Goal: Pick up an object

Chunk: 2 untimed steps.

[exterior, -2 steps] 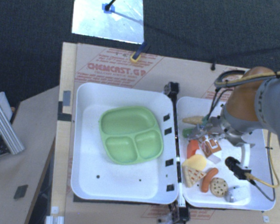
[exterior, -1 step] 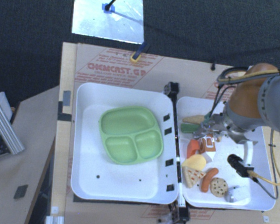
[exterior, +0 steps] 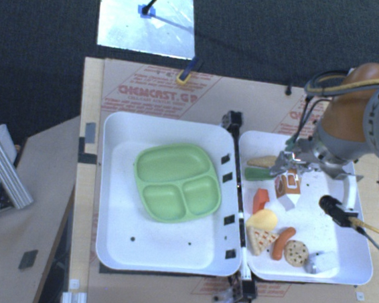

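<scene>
The small carton (exterior: 287, 187), orange-brown on its upper face and white lower down, sits in the right bin (exterior: 345, 241), toward its far side. The gripper (exterior: 287, 166) hangs directly over the carton, and whether it is open, closed or gripping the carton cannot be told from this angle. Just left of the carton lies a red piece (exterior: 260, 200), and up and to the carton's left, close to the gripper, is a pale yellow-green piece (exterior: 262, 161). Nearer the camera than the carton are a yellow lemon (exterior: 264, 220), a tan wedge (exterior: 258, 240), an orange sausage (exterior: 283, 243), a spotted cookie (exterior: 295, 253) and a small grey thing (exterior: 312, 263). Well to the carton's left, in the left bin (exterior: 119, 241), rests a green divided plate (exterior: 176, 180). Any print on the carton is too small to read. Beyond the carton to the left, the brown sheet (exterior: 202, 92) under the bins carries red lettering, "CHEMCAST GP".
</scene>
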Available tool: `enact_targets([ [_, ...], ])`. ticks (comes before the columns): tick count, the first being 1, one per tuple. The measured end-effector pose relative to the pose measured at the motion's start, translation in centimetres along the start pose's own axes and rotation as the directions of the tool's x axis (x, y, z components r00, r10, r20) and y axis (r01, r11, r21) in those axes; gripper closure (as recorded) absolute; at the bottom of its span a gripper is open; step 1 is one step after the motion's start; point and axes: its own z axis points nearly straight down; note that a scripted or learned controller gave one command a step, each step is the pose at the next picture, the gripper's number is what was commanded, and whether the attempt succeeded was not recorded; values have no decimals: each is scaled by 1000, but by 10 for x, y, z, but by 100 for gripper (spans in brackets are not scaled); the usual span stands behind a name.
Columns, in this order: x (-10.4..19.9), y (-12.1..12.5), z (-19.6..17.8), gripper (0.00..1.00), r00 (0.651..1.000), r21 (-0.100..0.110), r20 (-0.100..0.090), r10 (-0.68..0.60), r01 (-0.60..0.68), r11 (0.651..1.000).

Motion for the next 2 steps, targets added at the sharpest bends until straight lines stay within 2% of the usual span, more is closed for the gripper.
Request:
enact_targets([
  [1,-6,7,-47,100,1000,0,0,0,0,1000],
  [2,-6,8,-68,100,1000,0,0,-1,1,1000],
])
